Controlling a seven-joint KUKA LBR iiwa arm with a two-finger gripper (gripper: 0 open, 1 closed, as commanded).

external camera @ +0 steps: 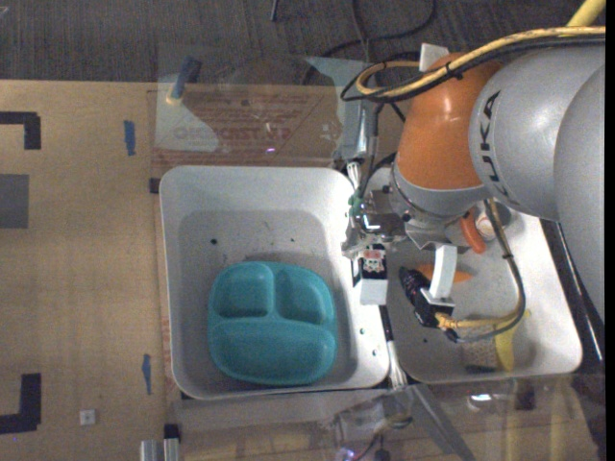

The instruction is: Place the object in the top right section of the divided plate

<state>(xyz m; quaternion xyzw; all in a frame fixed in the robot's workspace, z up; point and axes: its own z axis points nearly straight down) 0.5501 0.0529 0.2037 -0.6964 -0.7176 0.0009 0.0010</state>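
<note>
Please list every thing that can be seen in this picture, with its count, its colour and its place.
divided plate: one, teal, three sections, in the left bin, toward its near edge.
left bin: one, white, middle of the bench.
right bin: one, white, beside the left bin, largely under the arm.
orange object: one, small, in the right bin, partly hidden.
yellow object: one, near edge of the right bin; kind unclear.
blue tape marks: a few, on the wooden bench.
arm: one, grey with orange band, from the right.
gripper: one, above the divide between the bins.

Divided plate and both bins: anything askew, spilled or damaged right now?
Nothing looks spilled or damaged. The teal divided plate lies flat in the left bin, all sections bare. The gripper hangs over the rim between the bins, and objects in the right bin sit partly hidden under the arm.
</note>
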